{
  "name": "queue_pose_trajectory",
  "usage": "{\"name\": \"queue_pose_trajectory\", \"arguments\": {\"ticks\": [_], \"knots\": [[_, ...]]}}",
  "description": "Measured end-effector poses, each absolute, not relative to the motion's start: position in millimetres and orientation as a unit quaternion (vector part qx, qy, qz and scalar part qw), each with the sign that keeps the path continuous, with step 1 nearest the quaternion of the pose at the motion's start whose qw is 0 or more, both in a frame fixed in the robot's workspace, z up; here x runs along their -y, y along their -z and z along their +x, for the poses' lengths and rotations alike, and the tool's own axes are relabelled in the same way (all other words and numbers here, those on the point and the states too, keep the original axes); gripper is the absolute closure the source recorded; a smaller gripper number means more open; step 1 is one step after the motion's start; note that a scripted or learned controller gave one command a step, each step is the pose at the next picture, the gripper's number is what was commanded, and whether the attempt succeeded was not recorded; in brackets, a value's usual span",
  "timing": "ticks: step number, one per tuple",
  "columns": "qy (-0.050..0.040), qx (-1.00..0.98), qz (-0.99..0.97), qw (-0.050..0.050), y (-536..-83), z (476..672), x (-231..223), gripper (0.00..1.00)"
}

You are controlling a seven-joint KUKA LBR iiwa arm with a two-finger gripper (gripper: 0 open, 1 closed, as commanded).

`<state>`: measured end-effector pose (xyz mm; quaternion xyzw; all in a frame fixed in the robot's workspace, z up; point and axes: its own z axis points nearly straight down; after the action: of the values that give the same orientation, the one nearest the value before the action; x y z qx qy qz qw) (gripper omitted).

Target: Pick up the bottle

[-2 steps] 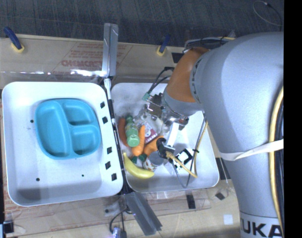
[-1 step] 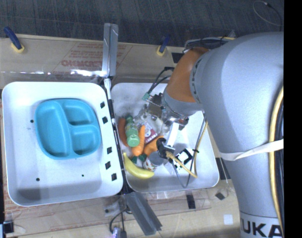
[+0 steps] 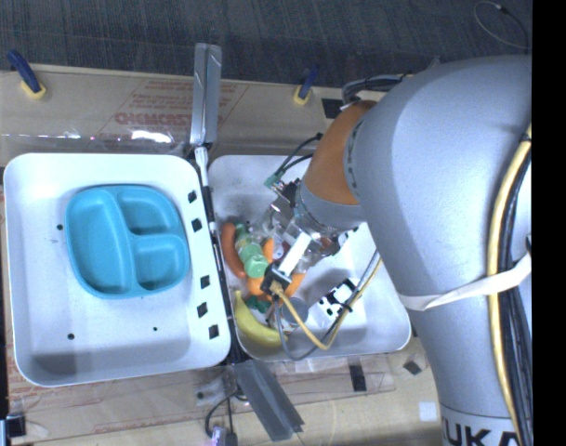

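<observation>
Right bin (image 3: 387,334): arm (image 3: 450,203) crowds it, little free room.
Green bottle (image 3: 254,258): perhaps touching the jaws (image 3: 281,277), near divider edge.
Jaws' state: cannot tell.
Left bin (image 3: 32,277): blue tray (image 3: 126,239), open margins.

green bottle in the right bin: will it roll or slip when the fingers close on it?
Probably rolls: the green bottle looks rounded and lies on its side. Likely light and smooth, so it may slip. Wedged among the carrot and banana, it could drag neighbours. The gripper hovers over it.
</observation>
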<state>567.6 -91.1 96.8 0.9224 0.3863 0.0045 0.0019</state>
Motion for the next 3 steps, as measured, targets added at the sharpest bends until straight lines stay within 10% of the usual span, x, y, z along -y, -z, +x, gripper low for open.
{"name": "queue_pose_trajectory", "arguments": {"ticks": [1,2,3], "knots": [[0.0019,-0.459,0.888,-0.003,-133,524.1,90,0.0],[0.0016,-0.482,0.876,-0.002,-91,610.2,113,0.0],[0.0003,-0.456,0.89,-0.001,-118,656.3,160,0.0]]}}
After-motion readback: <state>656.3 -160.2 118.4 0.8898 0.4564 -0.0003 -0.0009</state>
